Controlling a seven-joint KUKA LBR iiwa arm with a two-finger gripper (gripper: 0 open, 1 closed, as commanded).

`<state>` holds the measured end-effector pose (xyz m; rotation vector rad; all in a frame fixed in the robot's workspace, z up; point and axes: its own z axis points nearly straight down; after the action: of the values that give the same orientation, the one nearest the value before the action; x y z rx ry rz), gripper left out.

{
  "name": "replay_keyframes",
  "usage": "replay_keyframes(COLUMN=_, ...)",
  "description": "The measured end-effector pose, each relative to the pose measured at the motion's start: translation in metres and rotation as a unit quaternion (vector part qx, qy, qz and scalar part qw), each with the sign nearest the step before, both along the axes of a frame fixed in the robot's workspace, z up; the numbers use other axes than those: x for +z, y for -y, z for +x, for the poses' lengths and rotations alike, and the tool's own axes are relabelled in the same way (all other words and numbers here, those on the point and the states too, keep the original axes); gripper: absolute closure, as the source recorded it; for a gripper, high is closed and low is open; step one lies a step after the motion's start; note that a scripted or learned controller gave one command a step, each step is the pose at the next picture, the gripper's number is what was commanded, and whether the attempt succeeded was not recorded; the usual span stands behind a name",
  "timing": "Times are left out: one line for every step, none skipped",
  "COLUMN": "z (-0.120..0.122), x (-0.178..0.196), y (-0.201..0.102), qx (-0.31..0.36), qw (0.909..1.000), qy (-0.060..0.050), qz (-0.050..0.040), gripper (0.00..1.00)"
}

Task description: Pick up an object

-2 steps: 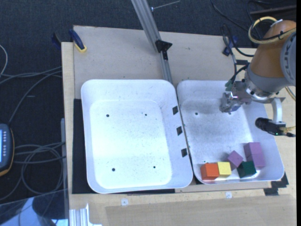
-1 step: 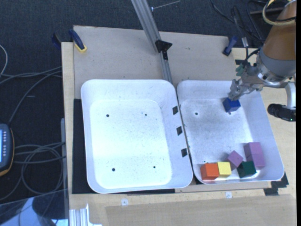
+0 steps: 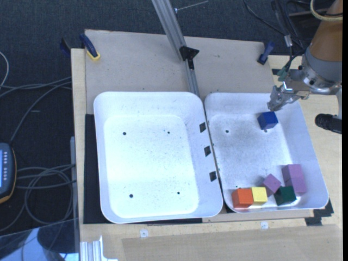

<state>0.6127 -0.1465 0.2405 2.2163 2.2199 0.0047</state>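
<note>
At upper right, the hand (image 3: 275, 103) hangs above a blue block (image 3: 267, 120) over the right bin (image 3: 311, 145).

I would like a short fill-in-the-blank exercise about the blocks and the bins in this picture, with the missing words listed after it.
1. The blue block lies in the ____ bin.
2. The orange block touches a ____ block on its right.
3. The pincer is just above the ____ block.
4. The green block sits in the right bin's ____ corner.

Missing words: right; yellow; blue; near right
</note>
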Motion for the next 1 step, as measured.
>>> replay_keyframes(z=-0.004, x=-0.0081, y=-0.0483, qx=0.002, qw=1.0, qy=-0.004, qz=0.0017, gripper=1.0)
